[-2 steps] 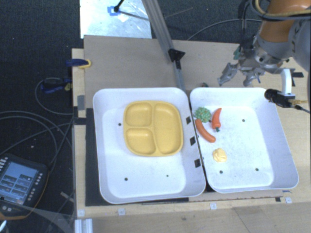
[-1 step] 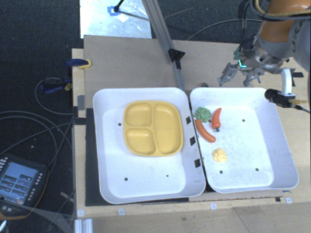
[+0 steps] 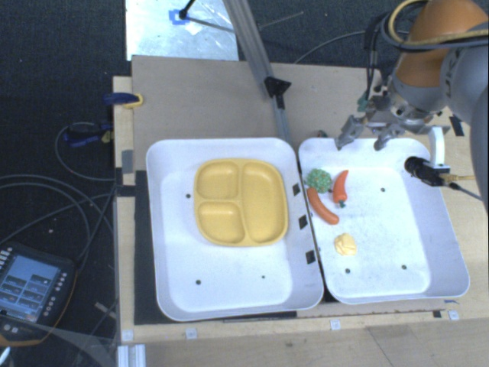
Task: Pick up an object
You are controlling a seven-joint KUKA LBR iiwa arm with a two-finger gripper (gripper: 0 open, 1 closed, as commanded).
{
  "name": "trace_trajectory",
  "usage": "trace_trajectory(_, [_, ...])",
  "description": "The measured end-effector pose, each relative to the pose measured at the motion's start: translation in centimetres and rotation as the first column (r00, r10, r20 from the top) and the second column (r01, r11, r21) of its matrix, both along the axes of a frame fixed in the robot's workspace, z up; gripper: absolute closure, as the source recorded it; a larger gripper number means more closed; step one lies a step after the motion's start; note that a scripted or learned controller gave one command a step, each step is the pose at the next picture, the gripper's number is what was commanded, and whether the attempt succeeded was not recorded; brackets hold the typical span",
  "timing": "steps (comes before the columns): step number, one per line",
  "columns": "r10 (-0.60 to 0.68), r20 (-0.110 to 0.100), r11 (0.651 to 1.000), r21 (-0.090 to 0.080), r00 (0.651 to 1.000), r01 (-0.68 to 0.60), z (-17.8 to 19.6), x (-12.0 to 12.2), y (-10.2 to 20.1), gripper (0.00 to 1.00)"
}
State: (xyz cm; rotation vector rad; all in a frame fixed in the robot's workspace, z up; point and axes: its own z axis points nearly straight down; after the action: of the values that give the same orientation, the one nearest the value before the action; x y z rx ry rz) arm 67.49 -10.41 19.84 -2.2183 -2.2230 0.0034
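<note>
In the right bin [image 3: 428, 251] lie a green broccoli piece [image 3: 319, 180], a red chili pepper [image 3: 341, 186], an orange sausage [image 3: 322, 206] and a small yellow lump [image 3: 345, 244]. My gripper [image 3: 362, 137] hangs above the bin's far rim, up and to the right of the broccoli. It is open, its two fingers spread apart with nothing between them.
A yellow three-compartment plate [image 3: 239, 202] rests in the left bin [image 3: 176, 281]. A grey pole [image 3: 252, 37] slants across the back of the bench. Cables and a handheld pendant [image 3: 27, 281] lie on the floor at left.
</note>
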Motion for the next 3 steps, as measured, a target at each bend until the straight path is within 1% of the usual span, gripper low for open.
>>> trace_trajectory(1, [-0.002, -0.001, 1.0, 0.0, 1.0, 0.002, -5.5, -0.1, -1.0, 0.0])
trace_trajectory(2, [-0.002, 0.004, 1.0, 0.0, 1.0, 0.002, -10.6, 0.0, -1.0, 0.0])
trace_trajectory(3, [-0.002, 0.009, 1.0, 0.0, 1.0, 0.002, -9.2, 0.1, -1.0, 1.0])
